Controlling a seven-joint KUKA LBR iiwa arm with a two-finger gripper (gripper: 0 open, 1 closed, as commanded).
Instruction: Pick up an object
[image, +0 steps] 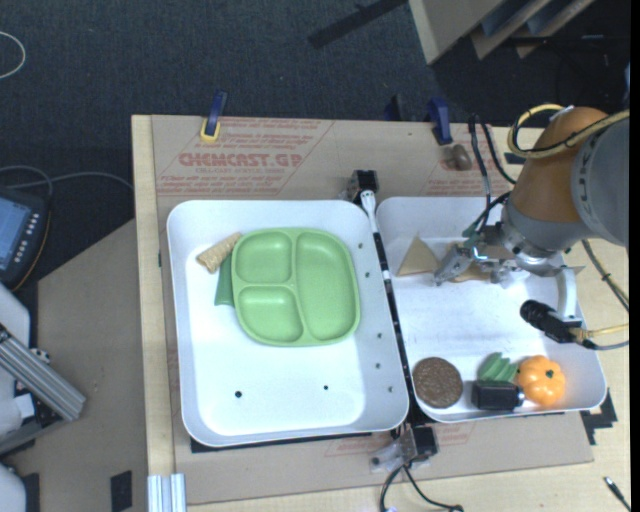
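Observation:
My gripper (468, 270) hangs low over the back of the right bin (590, 395), open, with nothing between its fingers. Its left fingertip is just right of a tan triangular piece (415, 258) lying by the bin's back left. Along the bin's front lie a brown round disc (437, 381), a green object (495, 366), a black block (496, 397) and an orange pumpkin-like toy (541, 381). All of these are well clear of the gripper.
The left bin (280, 400) holds a green divided plate (296, 285), a tan bread-like piece (217, 253) and a green scrap (223, 288) tucked under the plate's left edge. A black fitting with a cable (545, 319) juts from the arm over the right bin.

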